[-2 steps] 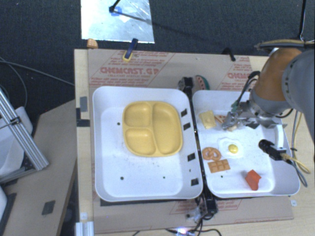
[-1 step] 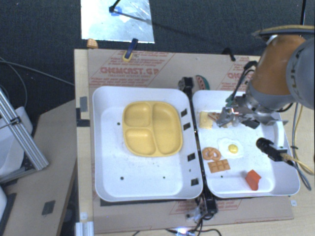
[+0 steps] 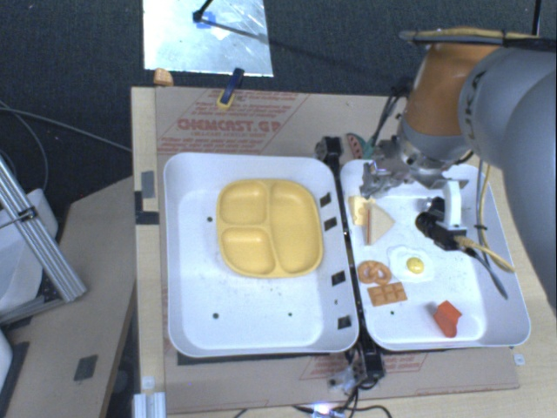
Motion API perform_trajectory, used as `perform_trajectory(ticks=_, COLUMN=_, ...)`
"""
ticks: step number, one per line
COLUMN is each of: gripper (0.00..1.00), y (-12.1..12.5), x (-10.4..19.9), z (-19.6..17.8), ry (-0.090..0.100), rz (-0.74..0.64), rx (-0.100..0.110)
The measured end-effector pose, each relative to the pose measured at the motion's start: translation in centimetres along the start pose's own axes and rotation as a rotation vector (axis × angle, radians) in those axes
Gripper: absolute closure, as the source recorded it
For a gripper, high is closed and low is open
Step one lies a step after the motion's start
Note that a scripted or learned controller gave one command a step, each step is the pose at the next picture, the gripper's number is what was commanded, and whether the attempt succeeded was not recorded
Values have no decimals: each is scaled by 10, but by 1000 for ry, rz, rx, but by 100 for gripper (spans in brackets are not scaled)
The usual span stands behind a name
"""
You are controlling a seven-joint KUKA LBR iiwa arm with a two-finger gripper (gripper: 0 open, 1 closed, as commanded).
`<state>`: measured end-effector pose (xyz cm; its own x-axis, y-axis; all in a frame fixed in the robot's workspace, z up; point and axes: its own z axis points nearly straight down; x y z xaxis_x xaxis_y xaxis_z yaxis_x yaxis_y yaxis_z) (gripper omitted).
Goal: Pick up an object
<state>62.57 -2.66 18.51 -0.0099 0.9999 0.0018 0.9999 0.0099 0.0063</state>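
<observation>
The right bin holds several toy foods. A pale sandwich wedge lies by a small yellow slice near its left wall. Below them lie a pretzel, a fried egg, a brown waffle square and a red block. My gripper hangs over the bin's back left corner, just above the yellow slice and the wedge. I see nothing held in it.
The left bin holds a yellow divided plate. On the cardboard behind the bins lie a blue and yellow tool and a small orange piece. A shiny sheet lies farther back.
</observation>
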Motion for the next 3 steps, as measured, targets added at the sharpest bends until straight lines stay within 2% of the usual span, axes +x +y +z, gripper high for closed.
perform_trajectory(ticks=1, gripper=0, y=-2, x=-4, z=0, ry=-2, rz=6, rx=4)
perform_trajectory(ticks=2, gripper=0, y=-13, x=-68, z=106, ry=-3, rz=14, rx=13)
perform_trajectory(ticks=3, gripper=100, y=-9, x=-64, z=89, ry=-2, rz=8, rx=3)
